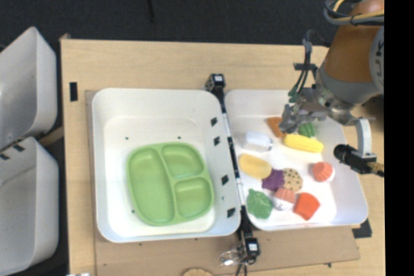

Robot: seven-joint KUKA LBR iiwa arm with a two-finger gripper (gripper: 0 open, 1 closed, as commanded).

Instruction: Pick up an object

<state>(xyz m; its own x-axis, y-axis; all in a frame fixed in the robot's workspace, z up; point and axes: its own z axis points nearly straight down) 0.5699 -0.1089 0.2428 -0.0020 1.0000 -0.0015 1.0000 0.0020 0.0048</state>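
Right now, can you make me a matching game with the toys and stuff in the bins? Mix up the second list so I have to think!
Things:
1. tray
2. corn
3. grapes
4. pincer

Places or colours:
A. purple, near the middle of the right bin
B. yellow, lying just below the pincer
C. light green, three sections, in the left bin
D. low over the far end of the right bin, by an orange piece

Pairs: 1-C, 2-B, 3-A, 4-D
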